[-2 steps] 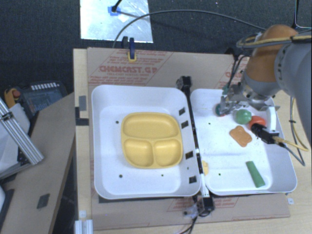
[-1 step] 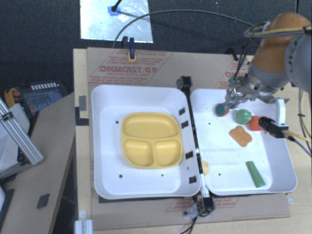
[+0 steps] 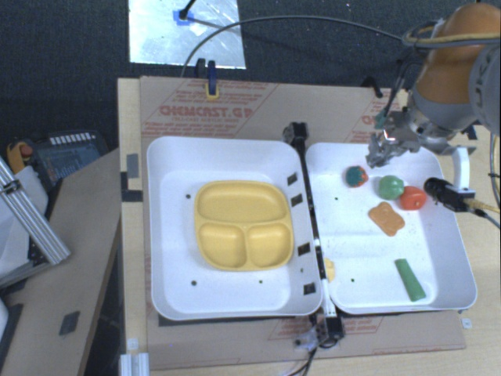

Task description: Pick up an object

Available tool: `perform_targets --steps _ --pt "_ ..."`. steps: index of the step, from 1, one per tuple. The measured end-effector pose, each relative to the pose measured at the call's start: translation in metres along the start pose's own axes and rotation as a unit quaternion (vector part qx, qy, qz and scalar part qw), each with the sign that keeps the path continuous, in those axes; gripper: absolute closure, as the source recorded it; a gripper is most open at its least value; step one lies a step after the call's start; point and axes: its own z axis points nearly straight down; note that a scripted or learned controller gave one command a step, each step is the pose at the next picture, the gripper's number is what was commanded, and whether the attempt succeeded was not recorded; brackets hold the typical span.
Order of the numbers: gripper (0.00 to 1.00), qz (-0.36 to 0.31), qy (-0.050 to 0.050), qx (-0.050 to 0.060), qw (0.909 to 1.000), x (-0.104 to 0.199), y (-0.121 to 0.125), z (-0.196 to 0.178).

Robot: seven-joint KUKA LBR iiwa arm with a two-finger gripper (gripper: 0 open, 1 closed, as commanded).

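The right bin (image 3: pixel 438 288) holds several small things: a teal and red ball (image 3: pixel 357 176), a green round piece (image 3: pixel 391 186), a red-orange piece (image 3: pixel 413 200), an orange flat piece (image 3: pixel 387 218) and a green stick (image 3: pixel 409 279). My gripper (image 3: pixel 381 152) hangs above the bin's far edge, just up and right of the teal ball. Nothing shows between its fingers.
The left bin (image 3: pixel 172 288) carries a yellow divided tray (image 3: pixel 239 225). A black hinge strip (image 3: pixel 307 214) runs between the two bins. A blue and yellow clamp (image 3: pixel 210 79) sits on the cardboard at the back.
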Motion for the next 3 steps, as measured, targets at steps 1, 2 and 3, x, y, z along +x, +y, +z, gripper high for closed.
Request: perform_targets --steps 1,2,3 --pt "1.00 -0.002 0.001 0.000 1.0000 0.058 0.011 -0.009" --pt "1.00 -0.002 0.001 0.001 1.0000 0.107 0.026 0.001" --pt "1.00 -0.002 0.002 0.001 1.0000 0.161 0.030 -0.008"
